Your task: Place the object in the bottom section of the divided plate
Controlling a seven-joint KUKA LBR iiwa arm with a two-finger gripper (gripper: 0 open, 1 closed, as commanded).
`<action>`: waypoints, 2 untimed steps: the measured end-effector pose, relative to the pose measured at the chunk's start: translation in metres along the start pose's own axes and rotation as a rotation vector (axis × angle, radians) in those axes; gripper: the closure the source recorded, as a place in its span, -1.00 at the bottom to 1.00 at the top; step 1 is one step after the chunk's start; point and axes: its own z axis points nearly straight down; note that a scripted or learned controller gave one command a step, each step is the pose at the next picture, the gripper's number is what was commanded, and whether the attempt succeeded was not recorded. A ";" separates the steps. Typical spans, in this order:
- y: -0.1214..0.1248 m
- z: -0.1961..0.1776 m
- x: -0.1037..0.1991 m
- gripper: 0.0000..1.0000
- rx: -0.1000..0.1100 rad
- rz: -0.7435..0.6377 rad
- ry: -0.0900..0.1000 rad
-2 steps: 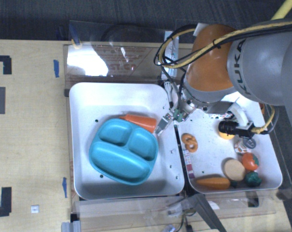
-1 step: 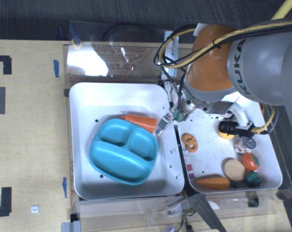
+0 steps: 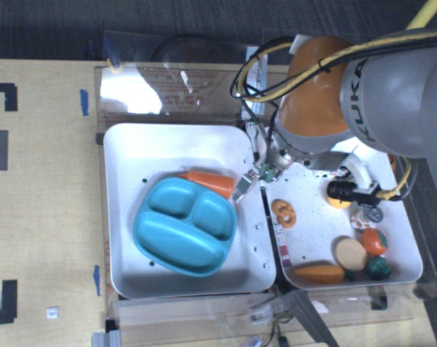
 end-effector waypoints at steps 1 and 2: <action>0.000 0.000 0.000 -1.00 0.000 0.000 0.000; 0.000 0.000 0.000 -1.00 0.000 0.000 0.000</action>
